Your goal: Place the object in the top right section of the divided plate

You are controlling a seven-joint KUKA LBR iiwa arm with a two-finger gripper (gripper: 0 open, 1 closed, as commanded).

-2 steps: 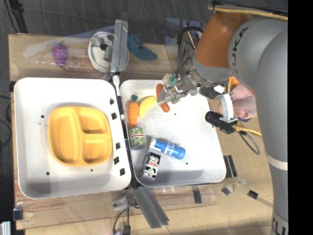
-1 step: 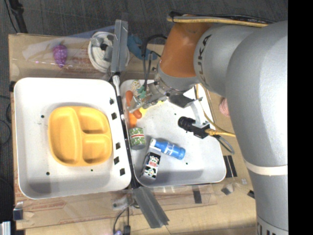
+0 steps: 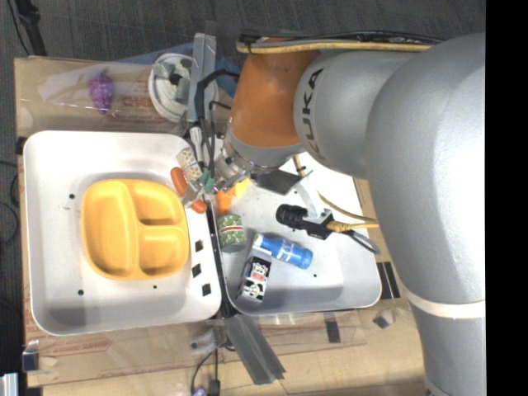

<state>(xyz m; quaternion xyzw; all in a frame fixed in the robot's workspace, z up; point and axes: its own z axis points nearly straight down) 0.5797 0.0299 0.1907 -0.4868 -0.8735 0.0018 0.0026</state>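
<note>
I carry toward the yellow divided plastic plate (image 3: pixel 136 228); my jaws (image 3: pixel 200 181) hover just right of it, their state untellable. Next: move left over its far-right section.

Wooden bench (image 3: pixel 99 349) with two white bins side by side: left bin (image 3: pixel 49 221), right bin (image 3: pixel 355 279).

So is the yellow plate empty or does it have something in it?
Empty. All three sections of the yellow plate show bare yellow.
</note>
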